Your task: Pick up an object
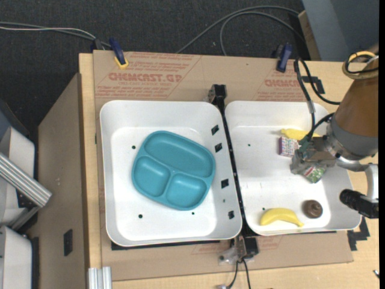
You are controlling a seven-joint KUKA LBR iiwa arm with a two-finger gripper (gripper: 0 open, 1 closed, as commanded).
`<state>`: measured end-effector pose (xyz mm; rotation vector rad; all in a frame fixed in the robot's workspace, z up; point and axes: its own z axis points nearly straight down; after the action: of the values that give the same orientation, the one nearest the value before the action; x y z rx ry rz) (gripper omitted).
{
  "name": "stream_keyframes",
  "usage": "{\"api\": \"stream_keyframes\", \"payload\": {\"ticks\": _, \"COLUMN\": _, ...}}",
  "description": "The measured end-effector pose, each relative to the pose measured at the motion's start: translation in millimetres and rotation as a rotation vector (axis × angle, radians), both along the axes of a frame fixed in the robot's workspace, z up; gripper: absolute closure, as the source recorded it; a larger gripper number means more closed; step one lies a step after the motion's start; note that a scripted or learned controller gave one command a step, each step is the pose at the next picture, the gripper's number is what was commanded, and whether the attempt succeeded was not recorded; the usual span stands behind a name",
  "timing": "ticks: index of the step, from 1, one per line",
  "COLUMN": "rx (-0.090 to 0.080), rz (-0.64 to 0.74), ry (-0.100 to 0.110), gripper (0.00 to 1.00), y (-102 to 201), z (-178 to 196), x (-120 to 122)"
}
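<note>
The right bin point(258, 179) holds several small things. A yellow banana point(280, 217) lies near its front edge, with a brown round object point(311, 208) just to its right. Toward the back sit a purple and white packet point(287, 146) and a yellow item point(295, 133). My gripper point(302, 159) is low over the right side of this bin, right beside the packet. A green, white and red object point(314, 173) lies directly under it, partly hidden. The grey arm with its orange band point(358, 110) comes in from the right.
The left bin point(114, 161) holds a teal divided plate point(173, 169). A black divider with clips point(227, 167) runs between the bins. Cables point(307, 83) hang over the back of the right bin. Brown cardboard point(150, 74) lies under both bins.
</note>
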<state>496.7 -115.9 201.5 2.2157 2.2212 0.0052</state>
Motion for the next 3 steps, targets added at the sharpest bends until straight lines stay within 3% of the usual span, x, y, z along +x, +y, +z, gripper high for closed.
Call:
{"api": "stream_keyframes", "payload": {"ticks": 1, "rx": 0.000, "rz": -0.001, "ry": 0.002, "gripper": 1.00, "y": 0, "z": 21, "x": 1}}
{"api": "stream_keyframes", "payload": {"ticks": 3, "rx": 0.003, "rz": 0.004, "ry": 0.004, "gripper": 1.00, "y": 100, "z": 17, "x": 27}}
